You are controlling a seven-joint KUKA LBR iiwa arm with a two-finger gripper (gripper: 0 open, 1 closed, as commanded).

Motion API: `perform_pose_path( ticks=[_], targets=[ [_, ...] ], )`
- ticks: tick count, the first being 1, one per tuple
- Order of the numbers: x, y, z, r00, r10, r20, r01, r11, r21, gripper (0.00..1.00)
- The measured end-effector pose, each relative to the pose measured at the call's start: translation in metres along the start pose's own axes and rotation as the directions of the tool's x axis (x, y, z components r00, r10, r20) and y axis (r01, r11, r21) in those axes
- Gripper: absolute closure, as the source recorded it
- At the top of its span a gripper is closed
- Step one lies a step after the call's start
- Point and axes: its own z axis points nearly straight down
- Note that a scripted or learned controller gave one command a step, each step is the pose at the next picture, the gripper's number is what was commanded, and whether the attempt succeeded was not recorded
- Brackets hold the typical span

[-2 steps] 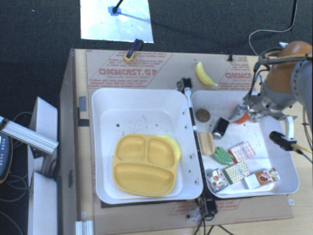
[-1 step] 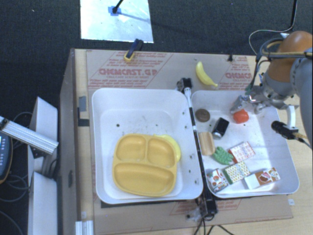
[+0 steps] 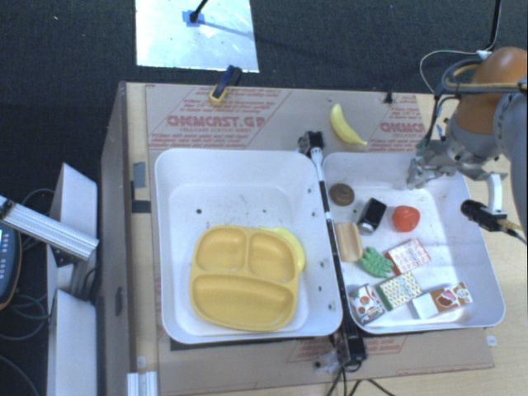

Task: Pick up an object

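Camera view: I see the arm [image 3: 487,97] coming in from the right, its pincer [image 3: 421,172] low over the back right part of the right bin [image 3: 487,299]. I cannot tell from this slanted view whether the pincer is spread or pressed together, and nothing shows between its tips, so I log no hold.

The right bin carries all the pickable clutter, which I judge is why the arm works that side. A red tomato-like toy [image 3: 405,217] sits near the bin's middle, the nearest item to the pincer but clearly apart from it. A black block [image 3: 372,214] lies just left of the tomato, and a brown disc [image 3: 341,193] sits further back-left near the divider. A tan block [image 3: 348,241] lies against the divider, with a green leafy toy [image 3: 376,261] just beside it. Small printed boxes [image 3: 401,287] are bunched along the front of the bin, some touching, which could make a clean grasp there awkward.

The left bin [image 3: 177,184] holds a yellow divided tray [image 3: 243,277], flat, with a yellow piece [image 3: 294,246] tucked at its right edge. A banana [image 3: 346,127] lies on the desk [image 3: 272,114] behind the bins, outside both.

Task status, my guess: approach stage, nothing lifted yet. Likely target is the tomato or the black block; round shape may slip.
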Motion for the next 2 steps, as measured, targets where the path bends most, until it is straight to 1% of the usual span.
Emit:
perform_pose_path(
  ticks=[1, 2],
  targets=[
    [0.000, 0.000, 0.000, 1.000, -0.001, 0.000, 0.001, 1.000, 0.000, 0.00],
    [0.032, -0.068, -0.014, 1.000, 0.006, -0.002, -0.006, 1.000, 0.005, 0.00]
  ],
)
